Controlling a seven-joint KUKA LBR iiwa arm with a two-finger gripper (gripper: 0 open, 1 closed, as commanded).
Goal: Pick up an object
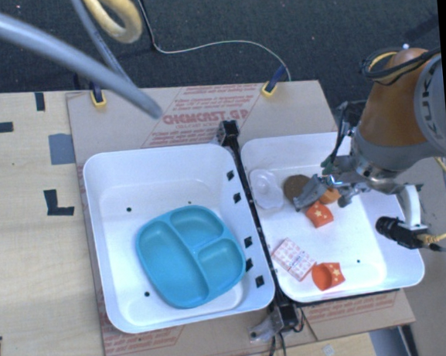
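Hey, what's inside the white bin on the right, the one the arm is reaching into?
The right bin holds a clear cup, a brown lump, two orange pieces and a pink patterned packet. The gripper covers whatever lies under it.

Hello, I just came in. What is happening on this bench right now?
A grey and orange robot arm reaches into the right bin to pick something up. Its gripper is low among a brown object and an orange block; I cannot tell whether it grips anything. A clear cup, a patterned packet and another orange piece also lie there. The left bin holds a blue divided plate.
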